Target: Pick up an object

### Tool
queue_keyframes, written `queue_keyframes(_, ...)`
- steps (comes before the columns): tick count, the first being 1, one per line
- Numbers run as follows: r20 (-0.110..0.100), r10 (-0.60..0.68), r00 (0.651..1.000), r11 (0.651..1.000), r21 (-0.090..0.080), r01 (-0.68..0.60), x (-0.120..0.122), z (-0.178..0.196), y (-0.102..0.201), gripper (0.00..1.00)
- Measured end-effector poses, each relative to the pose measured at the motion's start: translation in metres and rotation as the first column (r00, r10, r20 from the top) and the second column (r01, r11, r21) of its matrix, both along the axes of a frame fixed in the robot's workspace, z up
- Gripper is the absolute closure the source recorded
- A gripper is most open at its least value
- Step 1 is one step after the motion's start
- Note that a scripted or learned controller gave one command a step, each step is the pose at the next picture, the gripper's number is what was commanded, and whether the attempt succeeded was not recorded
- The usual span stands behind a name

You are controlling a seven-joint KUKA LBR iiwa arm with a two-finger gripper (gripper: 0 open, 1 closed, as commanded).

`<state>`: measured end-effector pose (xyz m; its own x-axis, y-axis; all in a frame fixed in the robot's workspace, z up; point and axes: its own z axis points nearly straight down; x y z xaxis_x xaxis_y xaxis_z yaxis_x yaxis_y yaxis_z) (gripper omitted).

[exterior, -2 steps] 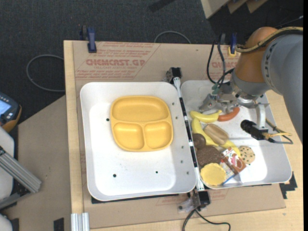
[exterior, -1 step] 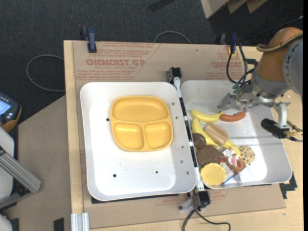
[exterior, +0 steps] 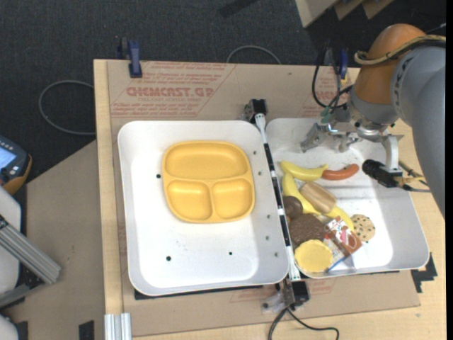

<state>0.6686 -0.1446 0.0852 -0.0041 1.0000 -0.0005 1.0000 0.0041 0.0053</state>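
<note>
My gripper (exterior: 328,137) hangs over the far end of the right bin (exterior: 400,222), its grey fingers spread and nothing between them. Just in front of it lie a yellow banana (exterior: 301,169) and a red sausage (exterior: 340,172). Closer to the front edge sit a tan bread roll (exterior: 317,197), a dark brown round cookie (exterior: 305,227), a chocolate chip cookie (exterior: 363,227), a red and white snack packet (exterior: 342,236) and a yellow disc (exterior: 313,256). The gripper touches none of them.
The left bin (exterior: 138,204) holds a yellow three-compartment tray (exterior: 209,179). A second banana (exterior: 289,188) lies along the divider between the bins. The grey arm with its orange band (exterior: 386,55) comes in from the upper right.
</note>
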Motion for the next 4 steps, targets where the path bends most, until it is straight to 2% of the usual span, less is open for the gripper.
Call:
queue_keyframes(1,-0.003,-0.01,1.0,1.0,-0.003,0.01,-0.044,0.055,-0.067,0.0)
queue_keyframes(2,-0.002,0.002,1.0,1.0,0.001,-0.002,0.0,-0.003,-0.002,0.0)
queue_keyframes(3,-0.013,-0.013,1.0,1.0,0.0,0.013,-0.113,-0.001,-0.062,0.0)
queue_keyframes(4,0.001,0.004,1.0,1.0,0.001,-0.004,-0.05,0.0,0.017,0.0)
